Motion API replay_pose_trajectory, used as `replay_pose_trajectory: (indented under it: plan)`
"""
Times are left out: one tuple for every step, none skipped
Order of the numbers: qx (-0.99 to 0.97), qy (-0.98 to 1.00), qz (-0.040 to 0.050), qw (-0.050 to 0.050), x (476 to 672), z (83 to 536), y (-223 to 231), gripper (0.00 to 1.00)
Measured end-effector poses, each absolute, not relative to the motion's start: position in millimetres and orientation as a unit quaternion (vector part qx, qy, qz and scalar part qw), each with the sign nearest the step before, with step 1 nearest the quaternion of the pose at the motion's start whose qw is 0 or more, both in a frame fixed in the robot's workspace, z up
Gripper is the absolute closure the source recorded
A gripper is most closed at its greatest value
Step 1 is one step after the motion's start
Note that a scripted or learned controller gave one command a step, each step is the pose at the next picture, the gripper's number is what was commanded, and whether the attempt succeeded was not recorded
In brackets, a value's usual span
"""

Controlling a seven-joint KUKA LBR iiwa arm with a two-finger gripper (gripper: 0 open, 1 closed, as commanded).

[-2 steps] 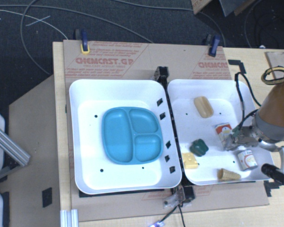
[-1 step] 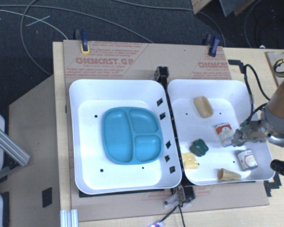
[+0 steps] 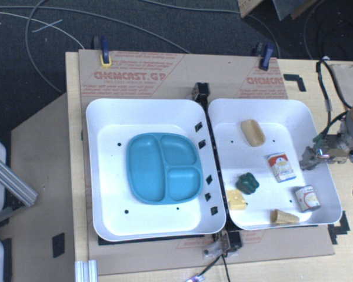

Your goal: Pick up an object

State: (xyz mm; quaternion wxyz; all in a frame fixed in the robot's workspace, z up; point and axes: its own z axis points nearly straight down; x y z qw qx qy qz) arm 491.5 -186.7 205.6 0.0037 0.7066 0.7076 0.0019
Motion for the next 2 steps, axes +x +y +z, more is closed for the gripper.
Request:
replay_pose_trajectory:
  plan:
    - [0.707, 0.707, 0.0006, 0.001, 492.2, 206.2, -186.6, 1.00]
    - [0.705, 0.710, 0.0013, 0.000, 511.4, 203.0, -129.0, 1.00]
